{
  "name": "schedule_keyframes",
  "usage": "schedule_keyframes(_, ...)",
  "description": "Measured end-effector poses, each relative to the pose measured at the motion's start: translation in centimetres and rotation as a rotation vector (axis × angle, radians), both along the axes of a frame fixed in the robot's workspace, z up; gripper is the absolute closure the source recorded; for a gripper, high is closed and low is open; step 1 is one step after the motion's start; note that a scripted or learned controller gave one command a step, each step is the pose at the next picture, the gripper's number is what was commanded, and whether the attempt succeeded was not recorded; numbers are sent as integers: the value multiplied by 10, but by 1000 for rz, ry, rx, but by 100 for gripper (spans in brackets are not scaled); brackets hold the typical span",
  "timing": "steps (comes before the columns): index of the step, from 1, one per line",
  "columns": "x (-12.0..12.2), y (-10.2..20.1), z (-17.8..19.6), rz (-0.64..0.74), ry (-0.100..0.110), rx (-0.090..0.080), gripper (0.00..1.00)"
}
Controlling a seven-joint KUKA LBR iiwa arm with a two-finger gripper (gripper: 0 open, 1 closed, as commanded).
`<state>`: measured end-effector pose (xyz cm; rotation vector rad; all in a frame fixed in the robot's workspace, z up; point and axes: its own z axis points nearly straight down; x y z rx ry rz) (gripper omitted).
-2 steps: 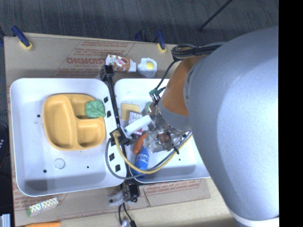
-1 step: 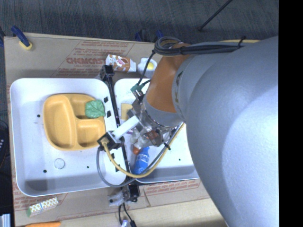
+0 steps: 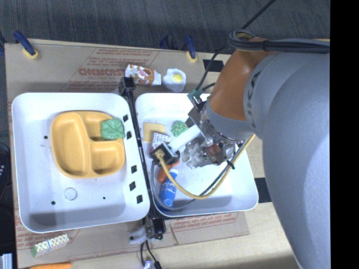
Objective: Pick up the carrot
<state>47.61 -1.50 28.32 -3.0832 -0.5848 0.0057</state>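
While the hand (image 3: 193, 154) sits in the glossy right bin (image 3: 238, 188), grip unreadable, smooth orange carrot (image 3: 162, 176), seemingly, nearby.

Cardboard-topped bench (image 3: 101, 66) with left white bin (image 3: 33, 200), right white bin (image 3: 238, 190), small carton (image 3: 140, 74), egg toy (image 3: 175, 79).

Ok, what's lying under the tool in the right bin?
An orange carrot end pokes out beside a blue bottle; the tool covers the rest of it and anything else beneath.

Arm (image 3: 269, 94) angled down, pincer (image 3: 196, 154) prob. low.
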Motion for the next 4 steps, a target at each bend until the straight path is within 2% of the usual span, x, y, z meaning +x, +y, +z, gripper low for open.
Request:
schedule_keyframes(1,0,0,0,1,1,0,0)
schedule_keyframes(2,-1,-4,-93,-105,3,1,0)
schedule_keyframes(3,75,-28,-92,-168,2,0,0)
schedule_keyframes(4,98,-41,-92,-30,0,0,0)
